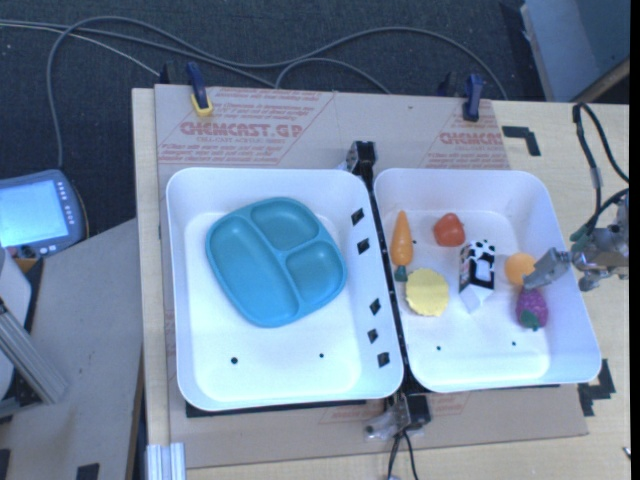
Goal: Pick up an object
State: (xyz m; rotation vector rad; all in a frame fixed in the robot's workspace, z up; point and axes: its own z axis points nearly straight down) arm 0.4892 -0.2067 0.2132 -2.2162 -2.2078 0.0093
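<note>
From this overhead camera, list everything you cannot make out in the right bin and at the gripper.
- Two-finger gripper: small, blurred against the white right bin; open or shut cannot be told.
- Grey arm: cut off by the camera view's right edge.
- Purple knobbly toy: too small to identify; contact with the gripper unclear.
- Black-and-white box: print too small to read.
- Round orange toy: partly overlapped by the gripper tip.

- Divided plate (276, 260): light blue, plain.
- Two bins (270, 378): white (black tabs along the shared edge).
- Carrot (401, 238): orange.
- Round fruit (449, 230): red-orange.
- Flat disc (427, 292): yellow.
- Carton (479, 266): white with black patches.
- Small ball (520, 267): orange.
- Grape bunch (532, 309): purple.
- Clamps (199, 92): blue and yellow.
</note>
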